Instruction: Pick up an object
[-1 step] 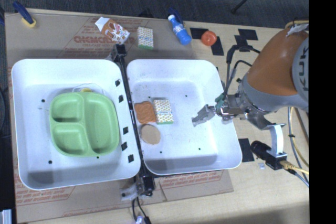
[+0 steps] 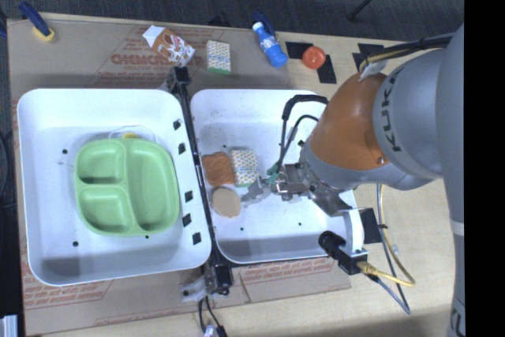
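Grey arm [image 2: 410,122] over right bin [image 2: 237,252], fingers [image 2: 256,189] beside tan round object [image 2: 226,204], grip state unclear

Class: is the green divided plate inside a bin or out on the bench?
Inside. The green divided plate lies flat in the left bin, white walls surrounding it.

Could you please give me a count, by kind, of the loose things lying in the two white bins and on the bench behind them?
Green divided plates: 1, in the left bin
Things in the right bin: 3: brown block, patterned packet, tan round piece
Packets on the bench: 2
Blue bottles: 1
Orange balls: 1
Total: 8
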`<state>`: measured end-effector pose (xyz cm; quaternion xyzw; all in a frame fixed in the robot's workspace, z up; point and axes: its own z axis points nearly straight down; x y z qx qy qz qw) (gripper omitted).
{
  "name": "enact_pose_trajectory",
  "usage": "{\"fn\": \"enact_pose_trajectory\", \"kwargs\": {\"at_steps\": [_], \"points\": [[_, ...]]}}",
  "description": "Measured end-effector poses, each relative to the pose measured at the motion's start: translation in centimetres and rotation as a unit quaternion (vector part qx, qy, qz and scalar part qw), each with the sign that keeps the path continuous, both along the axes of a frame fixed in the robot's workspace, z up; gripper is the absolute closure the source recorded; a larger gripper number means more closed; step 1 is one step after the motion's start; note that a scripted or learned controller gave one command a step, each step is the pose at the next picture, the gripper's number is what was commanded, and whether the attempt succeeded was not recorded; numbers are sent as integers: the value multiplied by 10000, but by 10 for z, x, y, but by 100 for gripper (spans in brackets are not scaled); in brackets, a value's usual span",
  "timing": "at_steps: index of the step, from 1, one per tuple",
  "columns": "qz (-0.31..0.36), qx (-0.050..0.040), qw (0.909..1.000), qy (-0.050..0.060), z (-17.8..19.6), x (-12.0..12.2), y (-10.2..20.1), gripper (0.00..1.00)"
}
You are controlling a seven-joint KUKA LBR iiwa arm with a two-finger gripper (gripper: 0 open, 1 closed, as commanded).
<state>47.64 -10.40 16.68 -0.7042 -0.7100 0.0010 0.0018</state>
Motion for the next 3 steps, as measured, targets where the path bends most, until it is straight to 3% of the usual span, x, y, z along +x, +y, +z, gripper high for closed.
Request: {"fn": "enact_pose_trajectory", "kwargs": {"at_steps": [1, 2, 3], "points": [[-1, -6, 10000, 2, -42, 57, 3, 0], [-25, -7, 10000, -16, -28, 117, -48, 0], [-10, 4, 10000, -15, 37, 82, 13, 0]]}}
